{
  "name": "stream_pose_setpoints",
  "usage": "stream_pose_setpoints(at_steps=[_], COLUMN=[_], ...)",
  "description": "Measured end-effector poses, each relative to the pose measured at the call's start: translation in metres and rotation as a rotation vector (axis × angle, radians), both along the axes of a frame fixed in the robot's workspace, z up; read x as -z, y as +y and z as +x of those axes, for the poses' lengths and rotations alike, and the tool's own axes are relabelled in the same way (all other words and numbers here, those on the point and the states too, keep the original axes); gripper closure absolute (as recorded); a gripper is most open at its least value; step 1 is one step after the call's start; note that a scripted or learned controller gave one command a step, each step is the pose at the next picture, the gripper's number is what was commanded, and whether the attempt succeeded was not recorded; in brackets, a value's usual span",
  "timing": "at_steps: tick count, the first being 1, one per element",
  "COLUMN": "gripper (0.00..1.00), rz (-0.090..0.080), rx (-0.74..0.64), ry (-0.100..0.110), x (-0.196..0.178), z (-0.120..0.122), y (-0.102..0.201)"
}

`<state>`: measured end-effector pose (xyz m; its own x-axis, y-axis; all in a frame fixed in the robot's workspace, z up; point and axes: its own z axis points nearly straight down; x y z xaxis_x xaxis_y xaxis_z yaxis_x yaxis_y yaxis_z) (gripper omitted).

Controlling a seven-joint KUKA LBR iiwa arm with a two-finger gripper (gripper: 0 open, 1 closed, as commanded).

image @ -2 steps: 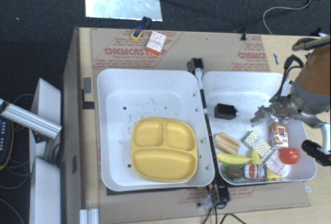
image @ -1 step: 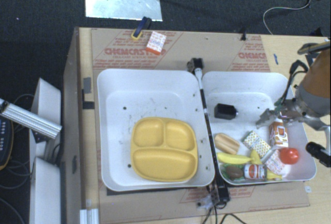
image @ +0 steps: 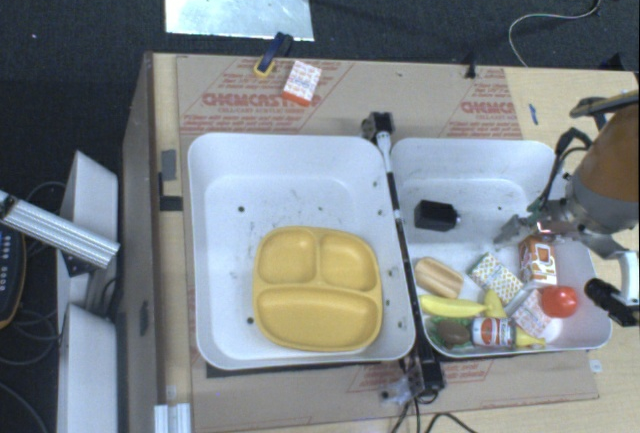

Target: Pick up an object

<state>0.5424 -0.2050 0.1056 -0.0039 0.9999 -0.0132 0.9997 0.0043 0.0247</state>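
Note:
The right bin [image: 480,171] holds a black block [image: 436,215], a hot dog bun [image: 438,276], a banana [image: 455,306], a checked white packet [image: 490,271], an orange and white carton [image: 540,263], a red tomato [image: 560,301] and a small can [image: 490,331]. These things crowd the bin's near right corner, while the black block lies apart near the middle. My gripper [image: 530,226] reaches in from the right and hangs low, just above the far end of the carton. I see nothing clearly held in it.
In the left bin [image: 230,221] lies a yellow divided plate [image: 318,286]. Behind the bins, a small red and white box [image: 302,81] and a yellow and blue clip [image: 270,56] rest on the cardboard. The arm's orange body [image: 612,171] overhangs the right bin's right wall.

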Motion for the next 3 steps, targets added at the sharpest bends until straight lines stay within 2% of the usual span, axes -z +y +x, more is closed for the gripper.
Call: stream_pose_setpoints(at_steps=[1, 3], gripper=[0.0, 0.0], rz=[-0.001, -0.007], rx=[0.0, -0.003], ry=[-0.002, -0.023], x=[0.003, 0.007], z=[-0.001, -0.011], y=[-0.002, -0.005])
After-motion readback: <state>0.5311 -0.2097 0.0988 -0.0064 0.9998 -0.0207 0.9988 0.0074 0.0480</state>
